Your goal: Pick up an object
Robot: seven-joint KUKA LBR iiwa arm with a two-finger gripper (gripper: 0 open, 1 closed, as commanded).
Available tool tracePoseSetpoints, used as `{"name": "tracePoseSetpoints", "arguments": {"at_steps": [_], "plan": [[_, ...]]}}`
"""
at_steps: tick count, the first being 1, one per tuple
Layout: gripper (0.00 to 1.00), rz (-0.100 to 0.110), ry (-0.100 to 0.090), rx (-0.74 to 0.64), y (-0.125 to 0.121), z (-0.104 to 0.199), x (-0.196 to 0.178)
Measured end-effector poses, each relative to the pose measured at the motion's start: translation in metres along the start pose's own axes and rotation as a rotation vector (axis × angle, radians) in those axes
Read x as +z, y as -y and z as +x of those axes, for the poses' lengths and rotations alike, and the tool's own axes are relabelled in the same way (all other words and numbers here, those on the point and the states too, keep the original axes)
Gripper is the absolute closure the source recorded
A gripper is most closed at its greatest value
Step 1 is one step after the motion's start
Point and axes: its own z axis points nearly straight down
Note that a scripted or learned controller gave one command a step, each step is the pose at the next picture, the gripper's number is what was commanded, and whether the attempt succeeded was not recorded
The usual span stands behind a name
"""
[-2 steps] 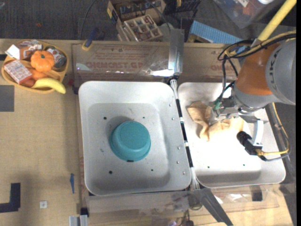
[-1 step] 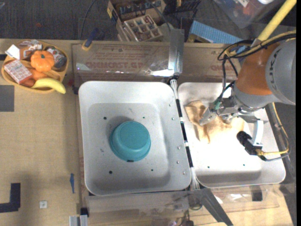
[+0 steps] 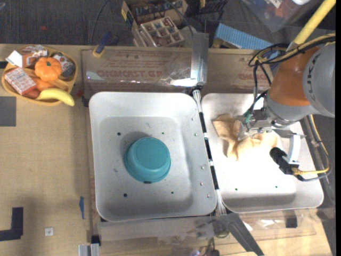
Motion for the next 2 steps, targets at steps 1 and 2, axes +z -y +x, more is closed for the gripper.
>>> {"name": "tracePoseSetpoints", "arguments": {"at_steps": [1,2], "plan": [[0.00,0.000,0.000,0.000,0.000,0.000,0.000],[0.00,-0.008,0.004,0.019,-0.022,0.009,0.023]]}}
